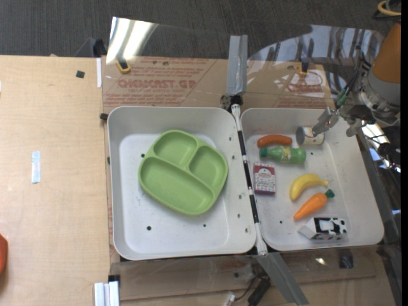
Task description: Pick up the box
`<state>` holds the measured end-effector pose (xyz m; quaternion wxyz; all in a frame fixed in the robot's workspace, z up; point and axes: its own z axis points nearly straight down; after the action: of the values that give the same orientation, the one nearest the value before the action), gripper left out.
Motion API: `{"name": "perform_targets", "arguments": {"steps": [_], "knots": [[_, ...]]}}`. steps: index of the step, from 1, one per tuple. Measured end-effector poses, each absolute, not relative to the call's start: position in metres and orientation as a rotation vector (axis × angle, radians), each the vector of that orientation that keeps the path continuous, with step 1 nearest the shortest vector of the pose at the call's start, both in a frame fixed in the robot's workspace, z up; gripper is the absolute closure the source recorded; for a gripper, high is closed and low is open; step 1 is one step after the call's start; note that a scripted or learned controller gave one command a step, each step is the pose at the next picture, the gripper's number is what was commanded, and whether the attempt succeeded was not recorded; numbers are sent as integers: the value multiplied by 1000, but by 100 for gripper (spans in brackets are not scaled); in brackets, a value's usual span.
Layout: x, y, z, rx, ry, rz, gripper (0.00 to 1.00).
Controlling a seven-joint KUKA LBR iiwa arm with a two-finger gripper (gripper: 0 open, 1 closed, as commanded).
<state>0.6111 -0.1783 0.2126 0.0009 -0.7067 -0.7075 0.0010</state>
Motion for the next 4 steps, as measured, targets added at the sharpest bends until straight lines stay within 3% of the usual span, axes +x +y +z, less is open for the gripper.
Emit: {"name": "perform_targets", "arguments": {"steps": [1,2,3,4], "knots": [[661,-180,95,-2175,-2278,-3,0],[662,-181,106,-2174,-2285,-3,100],[652,-109,199,-1951,-2465,0,100],[600,-58,222,-2078,-2354,3,100]]}}
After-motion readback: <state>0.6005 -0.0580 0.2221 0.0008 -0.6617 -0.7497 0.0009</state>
